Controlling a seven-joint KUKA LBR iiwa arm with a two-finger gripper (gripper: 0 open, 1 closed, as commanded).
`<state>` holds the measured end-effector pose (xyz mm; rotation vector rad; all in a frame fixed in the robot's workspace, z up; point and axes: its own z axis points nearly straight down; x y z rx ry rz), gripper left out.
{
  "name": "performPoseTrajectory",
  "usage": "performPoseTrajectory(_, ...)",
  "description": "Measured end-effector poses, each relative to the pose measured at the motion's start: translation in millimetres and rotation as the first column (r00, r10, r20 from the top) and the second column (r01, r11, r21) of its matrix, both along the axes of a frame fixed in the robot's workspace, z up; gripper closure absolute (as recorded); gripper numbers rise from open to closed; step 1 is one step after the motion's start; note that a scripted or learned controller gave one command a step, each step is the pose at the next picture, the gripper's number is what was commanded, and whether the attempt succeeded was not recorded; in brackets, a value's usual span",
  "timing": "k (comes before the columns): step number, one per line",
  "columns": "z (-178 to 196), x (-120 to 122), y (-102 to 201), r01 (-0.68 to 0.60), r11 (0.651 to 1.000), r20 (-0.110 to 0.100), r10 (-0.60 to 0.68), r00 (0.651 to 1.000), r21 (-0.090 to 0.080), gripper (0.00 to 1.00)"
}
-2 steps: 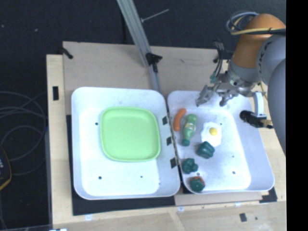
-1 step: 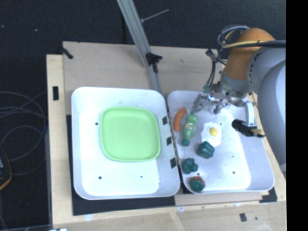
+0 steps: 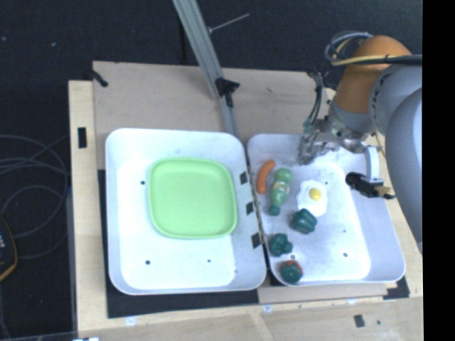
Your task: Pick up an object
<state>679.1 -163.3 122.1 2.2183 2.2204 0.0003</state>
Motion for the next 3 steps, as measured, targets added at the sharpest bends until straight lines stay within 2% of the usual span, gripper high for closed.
performPoseTrajectory(2,116,-1,3,0.001,1.000,0.004,-0.001,1.000,0.001,1.00)
performPoseTrajectory(3,96,-1,3,0.001,1.000,-0.003,-0.001,1.000,0.001,1.00)
